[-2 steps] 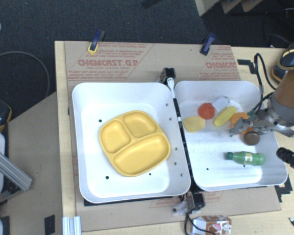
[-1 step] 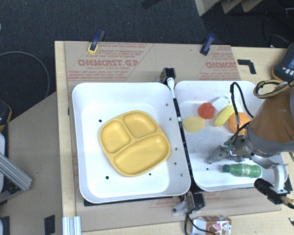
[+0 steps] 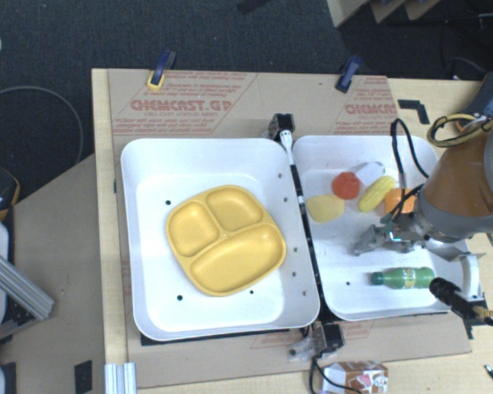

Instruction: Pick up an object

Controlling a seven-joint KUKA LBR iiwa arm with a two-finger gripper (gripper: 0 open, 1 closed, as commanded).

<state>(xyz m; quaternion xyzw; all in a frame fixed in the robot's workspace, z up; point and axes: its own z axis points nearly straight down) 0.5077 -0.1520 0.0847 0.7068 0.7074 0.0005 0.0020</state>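
Nearby, the tool (image 3: 376, 240), its finger state impossible to tell, hovers above a light, slippery green bottle (image 3: 403, 278), best pinched mid-body.

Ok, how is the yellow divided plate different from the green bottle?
The yellow divided plate is broad, flat and yellow; the green bottle is slim and green. The plate sits in the left bin, while the bottle lies on its side in the right bin, near the front wall. The plate is far larger than the bottle. Both rest on a bin floor, untouched by the gripper.

Orange object (image 3: 395, 200) half behind arm (image 3: 464, 191)
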